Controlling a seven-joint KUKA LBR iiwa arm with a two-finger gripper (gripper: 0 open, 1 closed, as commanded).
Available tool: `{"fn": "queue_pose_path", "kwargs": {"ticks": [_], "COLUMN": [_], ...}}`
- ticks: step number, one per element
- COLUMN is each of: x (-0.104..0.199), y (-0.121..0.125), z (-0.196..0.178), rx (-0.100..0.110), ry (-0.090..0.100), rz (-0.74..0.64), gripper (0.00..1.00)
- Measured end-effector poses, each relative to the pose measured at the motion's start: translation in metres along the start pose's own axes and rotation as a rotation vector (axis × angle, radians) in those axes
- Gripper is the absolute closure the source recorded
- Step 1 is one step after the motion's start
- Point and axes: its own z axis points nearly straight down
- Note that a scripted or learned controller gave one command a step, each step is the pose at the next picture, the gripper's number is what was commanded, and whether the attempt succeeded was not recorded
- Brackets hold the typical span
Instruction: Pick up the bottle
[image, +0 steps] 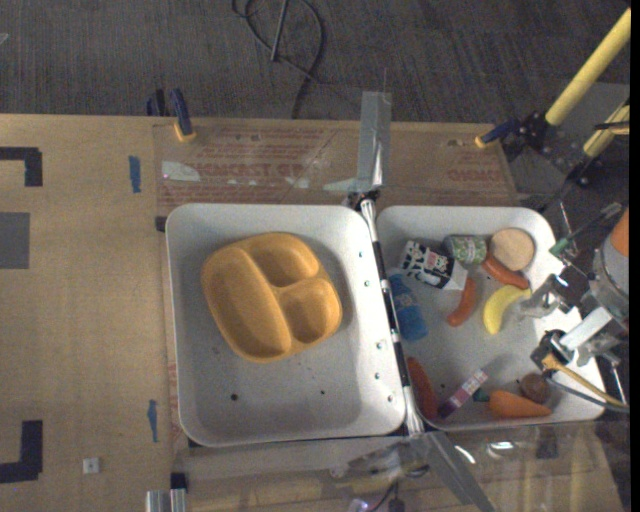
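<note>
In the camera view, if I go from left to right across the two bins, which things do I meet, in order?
Yellow divided plate → blue packet → black-and-white carton → green can → yellow banana → gripper at the right bin's edge.

Bottle (465, 390) lying on its side in right bin (470, 222), close to near edge, left of middle. Small, slim; clear pale body, dark purple end pointing toward near-left corner, other end angled up toward far-right. Label colours too small to read. Orange carrot-like pieces lie just beside it, left and right.
</note>
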Motion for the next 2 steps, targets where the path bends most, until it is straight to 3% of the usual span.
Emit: {"fn": "queue_pose_path", "kwargs": {"ticks": [1, 2], "x": [0.0371, 0.0372], "y": [-0.0391, -0.0384], "z": [0.1252, 0.1156], "rx": [0.001, 0.000], "ry": [0.002, 0.004], "rz": [-0.137, -0.134], "gripper": [0.00, 1.00]}}
